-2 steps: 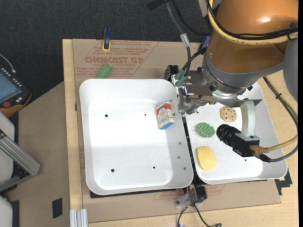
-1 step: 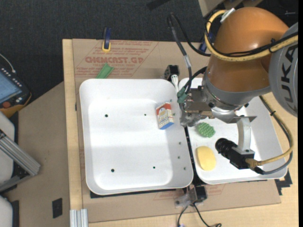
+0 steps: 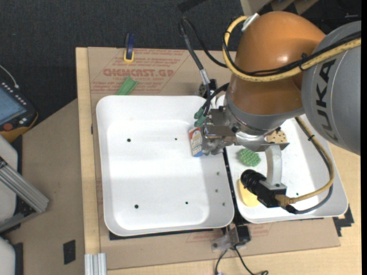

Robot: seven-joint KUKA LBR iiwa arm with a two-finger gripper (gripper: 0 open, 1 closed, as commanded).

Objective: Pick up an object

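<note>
My gripper (image 3: 210, 135) hangs below the big orange-banded wrist, over the wall between the two bins. A small upright carton (image 3: 196, 142), orange, white and blue, sticks out from the gripper's left side, and the fingers (image 3: 213, 132) are shut on its right edge. The carton sits over the right rim of the left bin (image 3: 149, 171). A small teal piece (image 3: 199, 112) shows just above the gripper at the bin's back corner.
In the right bin (image 3: 321, 182) lie a green knobbly ball (image 3: 248, 156), a yellow piece (image 3: 246, 196) and a tan dotted block (image 3: 279, 137), partly under the arm's black cable fitting (image 3: 264, 191). A green strip (image 3: 127, 86) lies on the cardboard behind the left bin.
</note>
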